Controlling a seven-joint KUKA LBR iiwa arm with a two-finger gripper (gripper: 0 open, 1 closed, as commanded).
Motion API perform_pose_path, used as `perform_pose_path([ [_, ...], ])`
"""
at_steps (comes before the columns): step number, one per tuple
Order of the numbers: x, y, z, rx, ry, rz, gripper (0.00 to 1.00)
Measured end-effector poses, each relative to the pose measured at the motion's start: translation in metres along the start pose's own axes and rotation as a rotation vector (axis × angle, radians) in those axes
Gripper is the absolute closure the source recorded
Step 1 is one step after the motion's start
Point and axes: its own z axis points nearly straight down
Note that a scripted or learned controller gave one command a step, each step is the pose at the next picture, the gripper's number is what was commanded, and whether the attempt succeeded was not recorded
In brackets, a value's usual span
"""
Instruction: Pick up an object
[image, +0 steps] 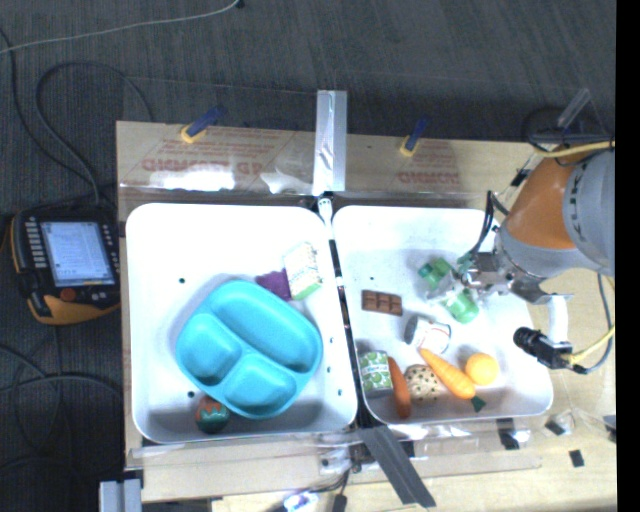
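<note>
So my surface (470, 158) is a pale wooden one with two shallow white bins sitting right on it, side by side and touching: left bin (150, 300), right bin (520, 400). A clear plastic sheet (230, 165) lies along the far edge, clamped by two clips (203, 123).

- Handheld control pendant, black and orange casing, lit pale screen (68, 262): on dark grey carpet (420, 50), left of the bench.
- Black cable (45, 110): looped on the carpet above the pendant.
- Pale wooden bench top (475, 165).
- Two shallow white plastic bins, left (150, 225) and right (400, 222), side by side.
- Upright grey metal strip (330, 135): behind the bins' junction.
- Two blue-and-yellow clamps (203, 124) (413, 138): at the bench's rear edge.
</note>
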Motion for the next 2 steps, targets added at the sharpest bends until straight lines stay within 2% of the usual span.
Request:
perform_pose_path([
  [1,0.032,0.021,-0.098,0.014,0.001,0.007,1.00],
  [2,0.086,0.065,-0.112,0.014,0.000,-0.150,1.00],
])
